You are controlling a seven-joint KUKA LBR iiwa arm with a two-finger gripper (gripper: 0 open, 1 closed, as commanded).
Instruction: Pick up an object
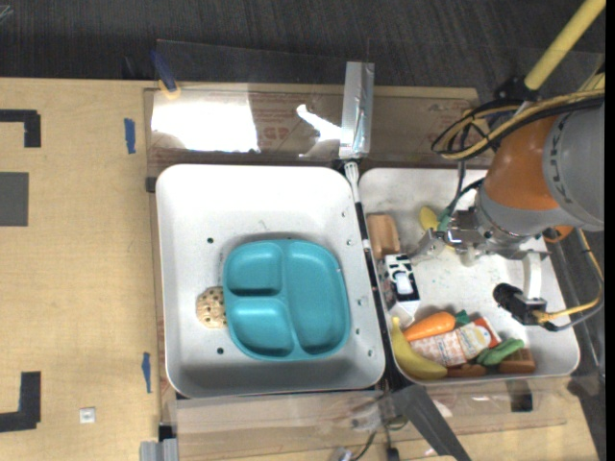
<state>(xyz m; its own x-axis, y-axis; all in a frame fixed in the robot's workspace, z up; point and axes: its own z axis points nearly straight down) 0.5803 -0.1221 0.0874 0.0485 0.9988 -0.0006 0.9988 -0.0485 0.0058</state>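
The arm's gripper hangs over the right bin — whether it is open or closed, I cannot tell. A carrot and banana lie at that bin's near edge — a teal divided tray fills the left bin.

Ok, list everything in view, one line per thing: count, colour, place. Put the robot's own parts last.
Bins: 2, white, side by side on the bench.
Divided plate: 1, teal, middle of the left bin.
Cookie: 1, tan with dark specks, left bin, at the plate's left edge.
Block: 1, brown, right bin, by its left wall.
Black-and-white item: 1, right bin, just below the block.
Banana: 1, yellow, right bin, near corner.
Carrot: 1, orange, on the pile above the banana.
Yellow piece: 1, right bin, next to the gripper.
Arm: 1, grey with orange band, over the right bin.
Gripper: 1, dark, low over the right bin.
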